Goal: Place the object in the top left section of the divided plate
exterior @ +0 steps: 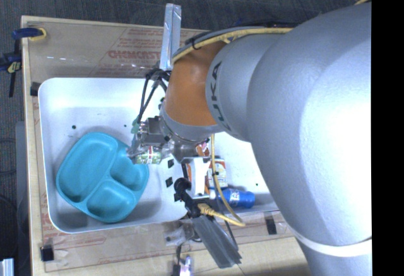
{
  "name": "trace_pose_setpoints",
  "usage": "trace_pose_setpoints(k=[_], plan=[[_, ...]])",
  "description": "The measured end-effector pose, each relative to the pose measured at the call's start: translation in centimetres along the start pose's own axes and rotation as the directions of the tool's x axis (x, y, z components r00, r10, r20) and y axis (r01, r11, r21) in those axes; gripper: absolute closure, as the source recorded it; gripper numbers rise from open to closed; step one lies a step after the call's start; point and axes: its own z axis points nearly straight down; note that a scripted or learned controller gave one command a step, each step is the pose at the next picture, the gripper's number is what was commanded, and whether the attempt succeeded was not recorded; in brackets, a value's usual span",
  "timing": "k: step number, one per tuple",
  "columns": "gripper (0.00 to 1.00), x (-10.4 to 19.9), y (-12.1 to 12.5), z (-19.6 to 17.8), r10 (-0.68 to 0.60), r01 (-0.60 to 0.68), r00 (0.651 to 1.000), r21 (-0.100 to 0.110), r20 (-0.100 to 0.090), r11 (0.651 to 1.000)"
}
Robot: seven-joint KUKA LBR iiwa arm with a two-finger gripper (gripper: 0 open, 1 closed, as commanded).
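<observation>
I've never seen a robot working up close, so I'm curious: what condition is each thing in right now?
Blue divided plate: upright in the left bin, tilted, sections bare.
Small green-labelled object: at the plate's right rim, under the gripper.
Blue bottle: lying on its side.
Left bin: holds the plate.

The turquoise three-section divided plate [101, 180] looks like smooth, softly glossy plastic, the shallow white bin [63, 98] beneath it like matt plastic, and the big grey arm [303, 110] with its orange band [189, 95] shows a smooth satin painted finish.
</observation>
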Motion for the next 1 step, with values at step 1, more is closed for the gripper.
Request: trace_pose_setpoints(k=[1], plan=[[0.0, -0.03, 0.01, -0.01, 0.001, -0.001, 1.0, 0.0, 0.0, 1.0]])
